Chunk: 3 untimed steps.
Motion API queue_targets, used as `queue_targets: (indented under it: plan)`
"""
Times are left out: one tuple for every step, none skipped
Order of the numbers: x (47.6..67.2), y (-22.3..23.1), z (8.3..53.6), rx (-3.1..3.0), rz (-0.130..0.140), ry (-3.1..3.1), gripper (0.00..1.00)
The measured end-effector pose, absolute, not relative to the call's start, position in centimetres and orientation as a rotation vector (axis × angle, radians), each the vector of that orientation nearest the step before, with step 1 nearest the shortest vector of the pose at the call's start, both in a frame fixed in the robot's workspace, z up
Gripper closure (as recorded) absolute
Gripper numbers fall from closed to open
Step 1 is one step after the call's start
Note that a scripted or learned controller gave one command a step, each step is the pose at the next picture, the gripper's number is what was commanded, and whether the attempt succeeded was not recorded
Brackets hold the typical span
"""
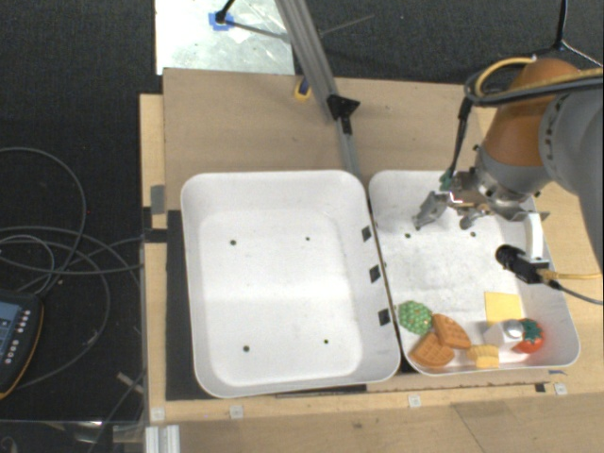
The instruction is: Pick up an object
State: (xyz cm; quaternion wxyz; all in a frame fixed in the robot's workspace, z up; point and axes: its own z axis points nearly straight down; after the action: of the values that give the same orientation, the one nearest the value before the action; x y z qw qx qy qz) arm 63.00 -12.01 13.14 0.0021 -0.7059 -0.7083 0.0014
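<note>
Several small objects lie along the near edge of the right bin: a green bumpy piece, two orange waffle-like pieces, a small yellow piece, a yellow square and a white, grey and red item. My gripper hangs over the far part of the right bin, well away from those objects. Its fingers stand open, with nothing between them.
The left bin sits beside the right one, and black clips mark the shared edge. A grey pole slants across the bench top behind the bins. A black cable end hangs from the arm over the right bin.
</note>
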Motion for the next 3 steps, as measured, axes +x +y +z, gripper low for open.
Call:
queue_targets:
  plan:
    - [63.0,-12.0,8.8,-2.217,0.003,-2.222,0.0]
    - [63.2,-12.0,10.2,-2.221,-0.004,-2.226,1.0]
    - [63.2,-11.8,16.7,-2.222,-0.008,-2.231,1.0]
